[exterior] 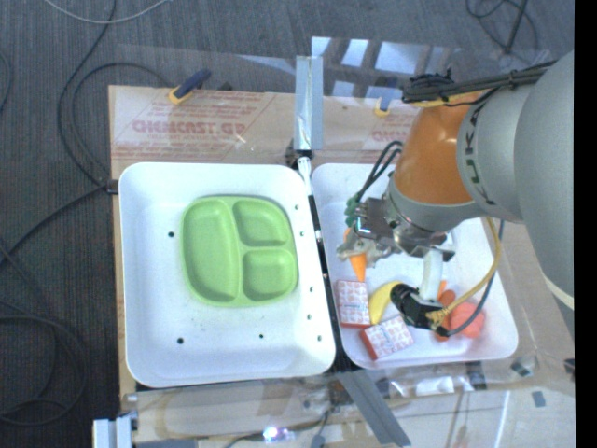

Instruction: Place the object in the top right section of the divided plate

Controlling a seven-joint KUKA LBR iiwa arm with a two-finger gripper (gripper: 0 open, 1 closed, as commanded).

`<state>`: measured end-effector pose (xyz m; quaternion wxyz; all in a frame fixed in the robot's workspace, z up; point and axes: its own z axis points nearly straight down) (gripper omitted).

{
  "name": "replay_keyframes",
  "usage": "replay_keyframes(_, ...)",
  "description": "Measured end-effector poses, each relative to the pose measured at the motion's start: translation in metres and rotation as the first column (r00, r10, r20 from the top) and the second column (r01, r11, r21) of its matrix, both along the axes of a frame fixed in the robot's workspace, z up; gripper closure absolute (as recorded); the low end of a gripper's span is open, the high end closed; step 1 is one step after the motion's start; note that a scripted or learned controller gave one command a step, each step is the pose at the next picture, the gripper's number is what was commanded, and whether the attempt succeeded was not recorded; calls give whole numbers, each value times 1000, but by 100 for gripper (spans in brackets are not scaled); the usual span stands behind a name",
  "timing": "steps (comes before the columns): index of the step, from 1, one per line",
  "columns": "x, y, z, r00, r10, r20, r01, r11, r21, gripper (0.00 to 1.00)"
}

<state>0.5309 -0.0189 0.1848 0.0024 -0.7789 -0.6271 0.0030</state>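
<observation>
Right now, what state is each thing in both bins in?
Divided plate: flat in the left bin, nothing in its sections.
Arm: over the right bin.
Banana: lying in the right bin.
Two red patterned boxes: lying flat, beside the banana.
Orange toy: lying by the right wall.

Bench bearing two white bins

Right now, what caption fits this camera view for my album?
Robot arm reaches over the right bin of toys; green divided plate waits in left bin.

"KUKA" lettering on arm
</observation>
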Motion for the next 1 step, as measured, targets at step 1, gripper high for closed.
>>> replay_keyframes(1, -48, 51, 4, 981, 192, -1, -192, 981, 2, 100)
